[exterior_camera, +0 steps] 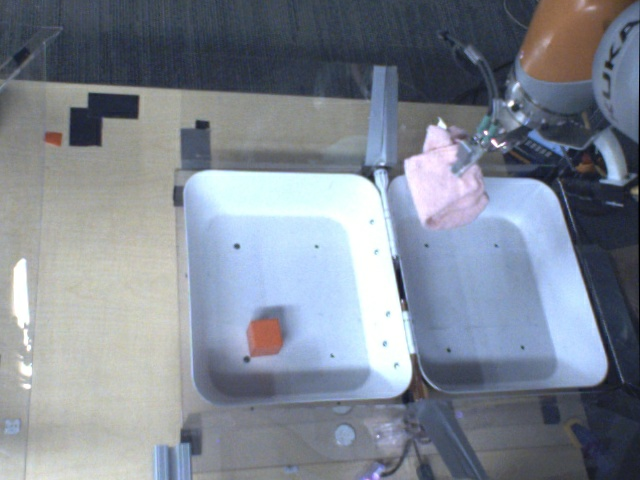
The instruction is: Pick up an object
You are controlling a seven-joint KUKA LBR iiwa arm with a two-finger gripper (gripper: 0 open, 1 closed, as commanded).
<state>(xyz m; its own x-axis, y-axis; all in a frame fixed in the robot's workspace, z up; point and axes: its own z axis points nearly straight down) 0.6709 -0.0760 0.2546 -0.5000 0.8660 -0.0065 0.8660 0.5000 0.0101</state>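
Far left of the left bin [200, 268], on the pale wooden bench top [90, 298], sits a small orange square marker [53, 139], with a black stepped patch [100, 116] just beside it toward the bin. A small dark block [202, 125] lies beyond the left bin's far left corner. Inside the left bin, an orange cube [265, 337] rests on the floor near the front wall, left of the bin's middle and well apart from every side wall. A grey metal rail [380, 118] rises from the far end of the seam where the left bin meets the right bin [570, 308]. Right of that rail, a pink cloth [445, 190] hangs bunched over the right bin's far left corner, lifted clear of the bin floor. The gripper [470, 154] has its fingers pinched together on the cloth's upper right edge, so the cloth dangles below and to the left of them. Farther right, the arm's orange band [570, 23] and grey wrist rise toward the top right corner, above the right bin's far rim.
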